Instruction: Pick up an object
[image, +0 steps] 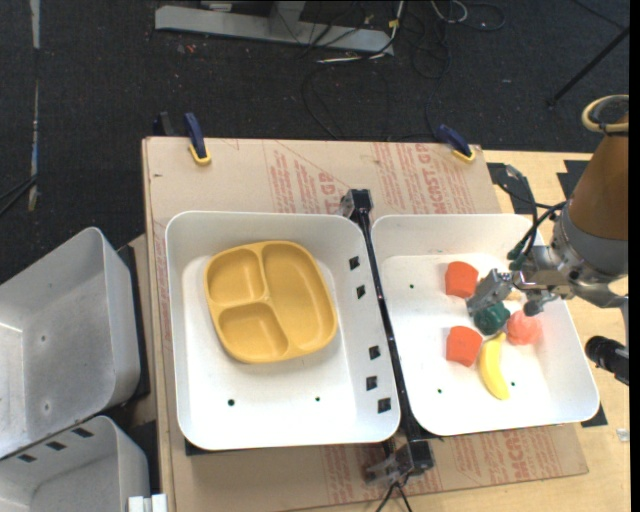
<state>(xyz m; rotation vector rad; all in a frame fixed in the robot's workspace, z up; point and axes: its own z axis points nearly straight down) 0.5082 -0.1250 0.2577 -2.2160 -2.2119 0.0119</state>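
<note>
In the right bin (560, 400) lie several small objects: an orange-red block (460, 279) toward the back, a second orange-red block (463, 345) nearer the front, a yellow banana (493, 368), a pink-red piece (524, 328) and a dark green piece (490, 318). My gripper (496, 294) reaches in from the right and sits low over the middle of the bin. It is right above the dark green piece, between the rear orange-red block and the pink-red piece. Whether it touches the green piece cannot be made out.
The left bin (190, 380) holds a yellow divided plate (270, 300). A black divider strip (378, 330) runs between the two bins. Grey tubs (60, 330) stand off the bench at the left. Blue clamps (197, 140) hold the board's far edge.
</note>
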